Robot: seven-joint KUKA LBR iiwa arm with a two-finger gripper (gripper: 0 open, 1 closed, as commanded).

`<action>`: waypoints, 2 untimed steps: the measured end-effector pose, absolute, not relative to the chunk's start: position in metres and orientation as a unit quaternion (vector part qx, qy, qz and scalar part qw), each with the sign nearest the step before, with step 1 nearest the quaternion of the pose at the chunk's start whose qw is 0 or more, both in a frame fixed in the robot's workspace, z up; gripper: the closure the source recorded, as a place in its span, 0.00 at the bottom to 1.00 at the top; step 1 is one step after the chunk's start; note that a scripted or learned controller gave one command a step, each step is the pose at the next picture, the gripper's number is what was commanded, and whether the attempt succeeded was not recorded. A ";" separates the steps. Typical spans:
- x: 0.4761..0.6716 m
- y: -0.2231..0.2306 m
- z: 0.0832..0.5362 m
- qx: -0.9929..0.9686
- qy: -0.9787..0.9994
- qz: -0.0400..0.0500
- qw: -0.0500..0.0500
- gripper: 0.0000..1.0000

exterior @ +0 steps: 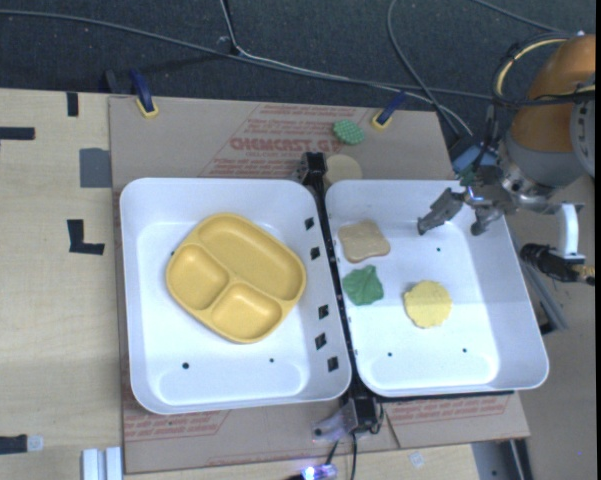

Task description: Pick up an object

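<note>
In the right bin [500, 353] lie a tan toast-shaped piece [363, 240], a green leafy piece [363, 286] just below it, and a round yellow piece [427, 303] near the middle. My gripper [452, 217] hangs over the bin's upper right part, fingers spread open with nothing between them. It is up and to the right of the yellow piece, apart from all three objects.
The left bin [150, 368] holds a yellow divided plate [235, 277]. A small green piece [348, 130] lies on the cardboard behind the bins. Cables run across the dark floor at the top. A black divider [330, 278] separates the bins.
</note>
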State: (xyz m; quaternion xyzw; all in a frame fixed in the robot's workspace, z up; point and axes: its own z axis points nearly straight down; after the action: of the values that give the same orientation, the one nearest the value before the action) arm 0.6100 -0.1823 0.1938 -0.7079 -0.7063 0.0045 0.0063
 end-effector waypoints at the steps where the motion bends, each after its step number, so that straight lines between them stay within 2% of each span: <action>1: 0.613 -0.182 0.202 -0.707 -0.708 0.001 0.001 0.00; 2: 0.610 -0.189 0.156 -0.707 -0.707 0.002 0.001 0.00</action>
State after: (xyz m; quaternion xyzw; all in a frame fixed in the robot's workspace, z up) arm 0.6098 -0.1887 0.1559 -0.7068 -0.7074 0.0016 0.0011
